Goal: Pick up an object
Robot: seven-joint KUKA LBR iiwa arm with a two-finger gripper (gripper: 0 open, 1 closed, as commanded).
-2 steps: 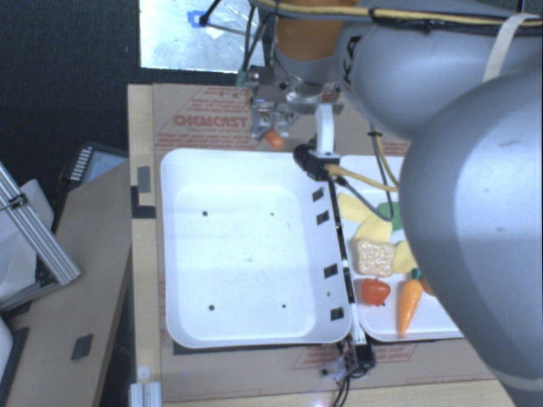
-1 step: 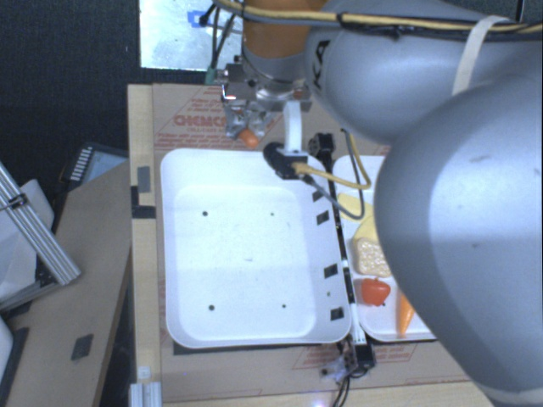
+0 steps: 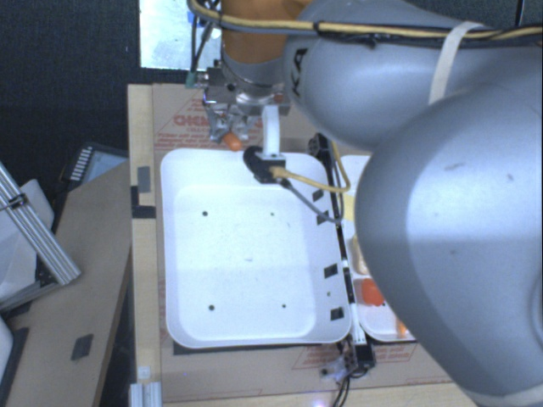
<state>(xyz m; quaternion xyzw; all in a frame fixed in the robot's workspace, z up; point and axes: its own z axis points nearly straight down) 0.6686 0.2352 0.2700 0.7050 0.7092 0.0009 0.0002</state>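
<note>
My gripper (image 3: 229,131) hangs over the far rim of the left white bin (image 3: 246,312), under the orange band of the wrist. A small orange object (image 3: 232,142) sits between its fingertips, raised off the bin floor. The gripper is shut on it. In the right bin (image 3: 377,329), mostly hidden by the arm, lie an orange-red object (image 3: 371,292) and a second orange piece (image 3: 400,326) at the near edge.
The grey arm covers the right side and top of the view. A black cable fitting (image 3: 263,164) with a yellow cable hangs over the left bin's far right corner. Aluminium framing (image 3: 34,236) stands on the left, beyond the bench's edge.
</note>
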